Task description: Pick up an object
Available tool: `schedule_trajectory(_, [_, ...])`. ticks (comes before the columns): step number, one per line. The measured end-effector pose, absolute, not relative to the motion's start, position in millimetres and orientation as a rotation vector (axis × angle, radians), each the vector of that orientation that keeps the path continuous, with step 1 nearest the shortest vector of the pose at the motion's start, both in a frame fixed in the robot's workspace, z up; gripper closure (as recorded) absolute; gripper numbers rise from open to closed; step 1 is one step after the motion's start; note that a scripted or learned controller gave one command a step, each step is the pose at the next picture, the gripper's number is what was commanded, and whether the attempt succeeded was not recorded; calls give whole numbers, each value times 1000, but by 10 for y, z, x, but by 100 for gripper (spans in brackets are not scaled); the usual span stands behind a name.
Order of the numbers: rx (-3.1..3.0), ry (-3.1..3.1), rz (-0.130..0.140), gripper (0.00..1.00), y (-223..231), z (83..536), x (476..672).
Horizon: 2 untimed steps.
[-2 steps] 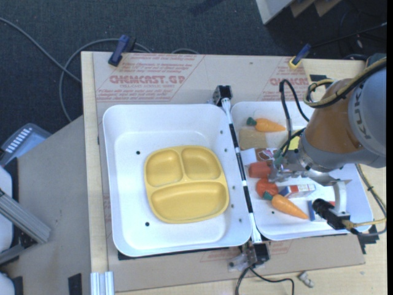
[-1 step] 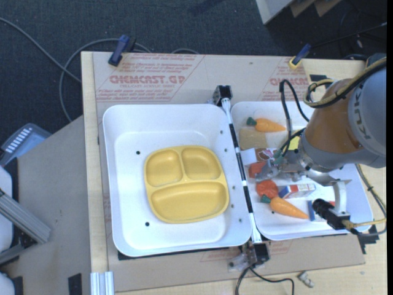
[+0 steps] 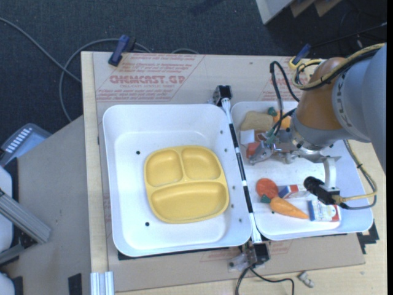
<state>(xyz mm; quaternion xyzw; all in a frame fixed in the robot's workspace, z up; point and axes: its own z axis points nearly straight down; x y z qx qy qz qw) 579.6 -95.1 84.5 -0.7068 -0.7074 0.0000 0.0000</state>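
Camera view, carrot [image 3: 288,208] lying flat, tip pointing lower right.

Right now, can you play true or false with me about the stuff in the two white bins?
1. The yellow plate lies in the left bin. True.
2. The plate has three sections. True.
3. The carrot sits on the yellow plate. False: it lies in the right bin, near the front.
4. The arm's tool is down in the left bin. False: it is low in the right bin, near the divider.
5. A red tomato lies just beside the carrot. True.
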Motion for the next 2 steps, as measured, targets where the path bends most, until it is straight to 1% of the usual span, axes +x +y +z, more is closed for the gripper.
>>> schedule_trajectory(1, [-2183, -2193, 57, 0, -1049, 804, 6202])
schedule_trajectory(2, [-2149, -2161, 130, 0, -1030, 778, 6387])
